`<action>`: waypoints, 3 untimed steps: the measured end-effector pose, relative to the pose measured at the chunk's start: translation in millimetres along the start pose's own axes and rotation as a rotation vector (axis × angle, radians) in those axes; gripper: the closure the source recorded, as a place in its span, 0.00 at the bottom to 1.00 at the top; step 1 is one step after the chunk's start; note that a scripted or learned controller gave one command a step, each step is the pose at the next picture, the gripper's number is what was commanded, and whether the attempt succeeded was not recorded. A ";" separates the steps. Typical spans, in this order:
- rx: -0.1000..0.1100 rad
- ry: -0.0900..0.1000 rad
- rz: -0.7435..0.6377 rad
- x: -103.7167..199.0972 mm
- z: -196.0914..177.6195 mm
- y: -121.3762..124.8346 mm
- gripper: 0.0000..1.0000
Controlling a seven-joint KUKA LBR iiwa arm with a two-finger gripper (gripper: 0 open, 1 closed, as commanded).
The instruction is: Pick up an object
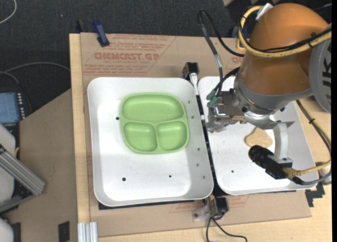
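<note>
- Worktop [131, 51] carries two white bins.
- Arm [279, 51] hangs over the right bin [237, 178].
- Green tray [154, 122] lies in the left bin [105, 146], left of the fingers [216, 122].
- Tan object [259, 140] lies right of the fingers.
- Fingers: spread cannot be told.

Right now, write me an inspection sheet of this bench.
Surface: cardboard-covered bench bearing a left bin and a right bin, side by side.
Job's things: green divided tray lies flat in the left bin; tan flat object in the right bin, partly under the arm.
Clutter: blue clip at the bench's far edge.
Grippers: gripper low over the right bin's left side.
Cables: black cable runs to the wrist; yellow cable at right.
Surroundings: dark carpet.
</note>
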State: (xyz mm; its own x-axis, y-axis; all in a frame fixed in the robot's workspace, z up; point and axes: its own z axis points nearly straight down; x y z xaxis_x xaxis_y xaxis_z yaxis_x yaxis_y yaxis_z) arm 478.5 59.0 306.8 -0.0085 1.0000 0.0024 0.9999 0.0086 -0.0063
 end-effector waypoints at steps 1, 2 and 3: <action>-0.020 -0.002 0.010 -31.3 -102.2 0.9 1.00; -0.002 -0.002 0.003 25.4 -80.0 0.0 1.00; -0.013 -0.001 0.008 20.1 -127.1 0.6 1.00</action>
